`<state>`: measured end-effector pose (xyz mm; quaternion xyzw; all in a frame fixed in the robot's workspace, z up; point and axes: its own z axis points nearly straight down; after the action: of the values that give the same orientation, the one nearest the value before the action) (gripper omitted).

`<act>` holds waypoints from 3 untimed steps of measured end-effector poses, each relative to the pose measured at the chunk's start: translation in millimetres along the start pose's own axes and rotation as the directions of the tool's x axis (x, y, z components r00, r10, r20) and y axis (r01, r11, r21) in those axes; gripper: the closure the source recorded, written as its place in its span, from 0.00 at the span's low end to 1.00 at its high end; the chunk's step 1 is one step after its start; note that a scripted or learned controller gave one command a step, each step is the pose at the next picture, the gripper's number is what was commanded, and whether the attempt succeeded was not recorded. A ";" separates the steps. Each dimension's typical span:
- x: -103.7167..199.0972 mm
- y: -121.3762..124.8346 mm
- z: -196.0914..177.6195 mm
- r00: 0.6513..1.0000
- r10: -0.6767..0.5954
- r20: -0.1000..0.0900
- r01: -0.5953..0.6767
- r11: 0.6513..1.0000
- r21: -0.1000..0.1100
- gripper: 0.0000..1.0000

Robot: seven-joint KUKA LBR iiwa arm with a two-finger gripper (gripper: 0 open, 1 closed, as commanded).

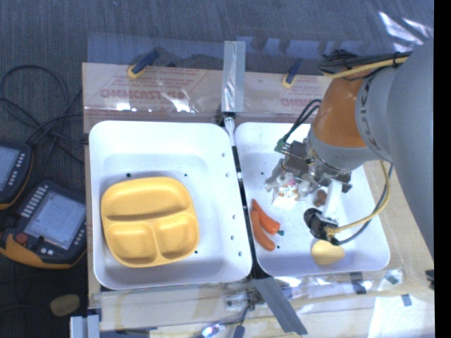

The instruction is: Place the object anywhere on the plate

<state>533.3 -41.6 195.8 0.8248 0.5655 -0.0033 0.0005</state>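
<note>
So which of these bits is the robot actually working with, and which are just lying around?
Part of the job:
- yellow plate, in the left bin
- gripper, over the right bin
- carrots and pale round food, candidates to move

Just lying about:
- handheld controller
- clamps
- cables

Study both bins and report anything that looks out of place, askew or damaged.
Nothing stands out. The yellow plate lies flat in the left bin, slightly turned. Two carrots and a pale yellow object lie loose in the right bin, below the gripper.

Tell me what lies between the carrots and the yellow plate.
In the camera view: the bins' adjoining white walls separate the carrots from the yellow plate.
</note>
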 end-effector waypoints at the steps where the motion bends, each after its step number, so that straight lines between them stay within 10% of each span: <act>1: 92.3 -40.7 13.4 0.978 -0.208 -0.003 0.208 0.978 0.002 1.00; 2: 104.5 -38.4 40.3 0.973 -0.229 0.003 0.229 0.973 -0.035 1.00; 3: 117.7 -77.4 -53.3 0.964 -0.268 -0.001 0.268 0.964 -0.002 1.00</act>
<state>503.8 96.3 248.6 0.7408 0.6717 -0.0025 0.0004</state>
